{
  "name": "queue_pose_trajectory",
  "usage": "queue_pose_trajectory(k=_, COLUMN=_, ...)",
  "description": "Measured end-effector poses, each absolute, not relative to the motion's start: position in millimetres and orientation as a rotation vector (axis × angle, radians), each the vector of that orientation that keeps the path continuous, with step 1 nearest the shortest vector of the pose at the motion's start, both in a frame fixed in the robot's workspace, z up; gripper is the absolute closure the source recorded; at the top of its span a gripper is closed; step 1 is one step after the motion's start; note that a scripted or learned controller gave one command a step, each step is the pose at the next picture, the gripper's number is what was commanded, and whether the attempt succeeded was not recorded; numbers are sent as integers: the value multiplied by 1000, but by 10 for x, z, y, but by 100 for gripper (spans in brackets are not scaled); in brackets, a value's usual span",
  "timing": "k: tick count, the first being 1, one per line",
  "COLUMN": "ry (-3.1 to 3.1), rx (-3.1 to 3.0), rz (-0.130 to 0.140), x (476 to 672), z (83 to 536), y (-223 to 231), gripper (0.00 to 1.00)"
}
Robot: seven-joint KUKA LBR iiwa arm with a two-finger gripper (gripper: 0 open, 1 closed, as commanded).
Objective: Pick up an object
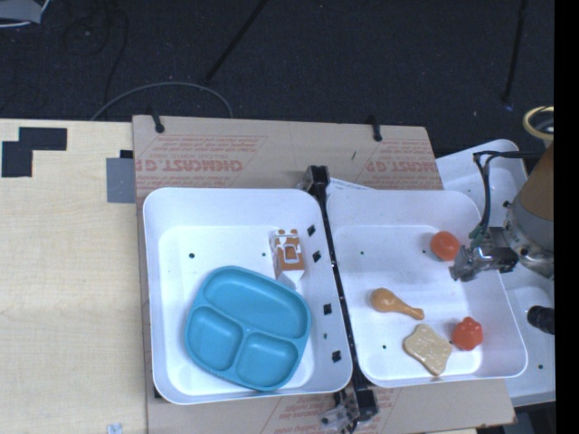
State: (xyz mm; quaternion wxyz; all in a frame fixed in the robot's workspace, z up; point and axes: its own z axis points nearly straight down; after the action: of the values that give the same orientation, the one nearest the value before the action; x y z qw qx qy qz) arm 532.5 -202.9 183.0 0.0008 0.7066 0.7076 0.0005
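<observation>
Your gripper (470,262) hangs at the right bin's (407,208) right wall, just beside the red ball (444,245) — how it is set I cannot tell. The ball is round, so I think it may roll away if touched on one side. The drumstick (395,303), toast (428,348) and strawberry (467,333) lie near together; a low reach could push them.
</observation>
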Motion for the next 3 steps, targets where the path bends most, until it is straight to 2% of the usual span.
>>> queue_pose_trajectory(k=1, ry=2222, rx=2218, rz=1, x=5392, z=2300, y=-2098, gripper=100)
queue_pose_trajectory(k=3, ry=2228, rx=2222, rz=-3, x=5251, z=2110, y=-1134, gripper=100)
